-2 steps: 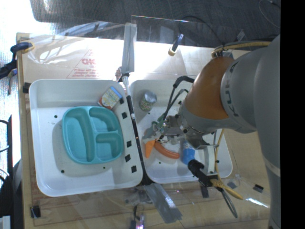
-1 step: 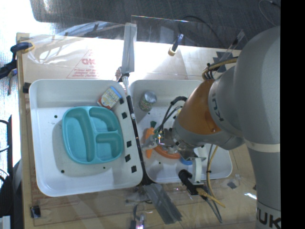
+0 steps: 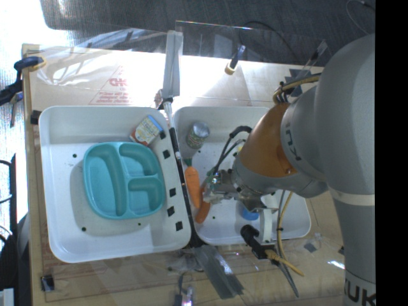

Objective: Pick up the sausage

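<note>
Sausage (image 3: 203,207): long axis running from 12 to 6 o'clock, lying by the right bin's (image 3: 223,233) left wall, beside a carrot (image 3: 192,183). Gripper (image 3: 213,190) low over both; its grip cannot be told. Left bin (image 3: 64,132) holds a teal divided tray (image 3: 124,180) and a small packet (image 3: 147,130) at 12 o'clock.

The grey arm (image 3: 347,145) reached in from the right, bulking large over the right bin; its orange band (image 3: 271,146) sat just above the wrist; the wrist bent down and leftward, carrying the gripper (image 3: 213,190) low near that bin's left wall; cables looped alongside the wrist.
</note>
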Robot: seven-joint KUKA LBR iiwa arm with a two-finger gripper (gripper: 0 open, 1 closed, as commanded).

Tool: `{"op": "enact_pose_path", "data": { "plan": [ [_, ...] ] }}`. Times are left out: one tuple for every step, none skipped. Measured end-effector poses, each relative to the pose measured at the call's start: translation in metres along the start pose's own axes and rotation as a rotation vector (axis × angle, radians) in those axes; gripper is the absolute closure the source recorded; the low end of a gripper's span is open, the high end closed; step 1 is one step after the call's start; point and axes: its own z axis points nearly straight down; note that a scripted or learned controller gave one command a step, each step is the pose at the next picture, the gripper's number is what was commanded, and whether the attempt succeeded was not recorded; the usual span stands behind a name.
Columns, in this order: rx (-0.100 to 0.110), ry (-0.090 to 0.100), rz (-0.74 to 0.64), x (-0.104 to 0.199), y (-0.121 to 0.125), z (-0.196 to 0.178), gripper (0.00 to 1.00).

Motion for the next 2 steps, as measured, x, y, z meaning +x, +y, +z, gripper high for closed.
{"op": "enact_pose_path", "data": {
  "plan": [
    [0.000, -0.001, 0.000, 0.000, 0.000, 0.000, 0.00],
    [0.011, 0.004, 0.023, -0.005, 0.027, 0.023, 0.00]
  ]
}}
